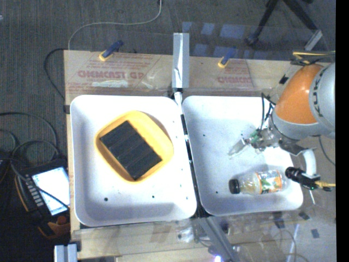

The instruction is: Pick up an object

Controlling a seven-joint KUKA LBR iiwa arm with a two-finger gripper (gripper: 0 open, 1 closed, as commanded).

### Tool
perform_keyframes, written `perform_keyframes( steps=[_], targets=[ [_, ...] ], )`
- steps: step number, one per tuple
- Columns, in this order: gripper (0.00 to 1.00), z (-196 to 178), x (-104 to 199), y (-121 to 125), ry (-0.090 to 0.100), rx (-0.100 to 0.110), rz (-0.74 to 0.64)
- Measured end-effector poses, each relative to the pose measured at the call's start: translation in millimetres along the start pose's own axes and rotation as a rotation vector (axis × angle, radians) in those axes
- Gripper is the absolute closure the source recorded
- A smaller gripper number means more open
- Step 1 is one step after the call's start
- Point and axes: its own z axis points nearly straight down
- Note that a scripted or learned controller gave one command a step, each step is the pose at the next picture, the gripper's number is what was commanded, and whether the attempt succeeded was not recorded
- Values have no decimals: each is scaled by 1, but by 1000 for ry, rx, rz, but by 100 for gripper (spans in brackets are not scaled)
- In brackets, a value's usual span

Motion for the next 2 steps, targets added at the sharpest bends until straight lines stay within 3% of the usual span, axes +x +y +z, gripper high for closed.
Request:
perform_keyframes(
  steps=[1,2],
  targets=[
    [0,14,-22,-66,6,-24,139],
    [100,5,-24,-66,-2,-25,140]
  ],
)
